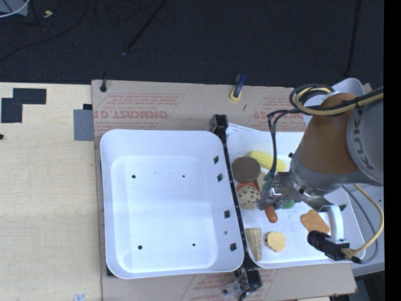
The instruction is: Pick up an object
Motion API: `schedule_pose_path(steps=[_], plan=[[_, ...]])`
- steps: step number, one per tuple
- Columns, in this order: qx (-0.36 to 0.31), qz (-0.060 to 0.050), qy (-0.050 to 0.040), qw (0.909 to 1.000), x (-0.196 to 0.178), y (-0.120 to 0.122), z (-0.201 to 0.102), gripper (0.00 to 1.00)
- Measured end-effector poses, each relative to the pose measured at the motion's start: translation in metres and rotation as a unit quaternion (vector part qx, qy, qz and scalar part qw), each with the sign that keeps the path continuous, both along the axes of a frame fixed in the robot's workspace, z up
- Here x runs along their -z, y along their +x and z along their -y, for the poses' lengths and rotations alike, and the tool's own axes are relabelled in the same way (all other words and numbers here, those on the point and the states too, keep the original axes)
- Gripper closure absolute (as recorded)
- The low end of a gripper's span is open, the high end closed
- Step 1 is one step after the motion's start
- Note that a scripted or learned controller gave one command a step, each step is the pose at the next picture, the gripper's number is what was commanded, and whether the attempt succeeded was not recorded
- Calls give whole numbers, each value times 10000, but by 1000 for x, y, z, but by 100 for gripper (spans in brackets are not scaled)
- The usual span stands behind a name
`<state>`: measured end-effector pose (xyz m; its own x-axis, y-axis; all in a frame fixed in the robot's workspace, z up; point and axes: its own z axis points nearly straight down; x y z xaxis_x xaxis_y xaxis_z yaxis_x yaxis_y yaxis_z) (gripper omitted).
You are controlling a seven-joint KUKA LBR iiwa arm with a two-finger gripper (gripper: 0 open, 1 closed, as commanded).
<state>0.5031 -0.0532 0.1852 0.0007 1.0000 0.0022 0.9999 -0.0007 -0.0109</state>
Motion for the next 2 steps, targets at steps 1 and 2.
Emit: schedule_pose_path(steps=[1, 2], plan=[[-16, 40, -2, 10000, -38, -21, -23, 100], [-5, 35, -11, 10000, -25, 1, -18, 100]])
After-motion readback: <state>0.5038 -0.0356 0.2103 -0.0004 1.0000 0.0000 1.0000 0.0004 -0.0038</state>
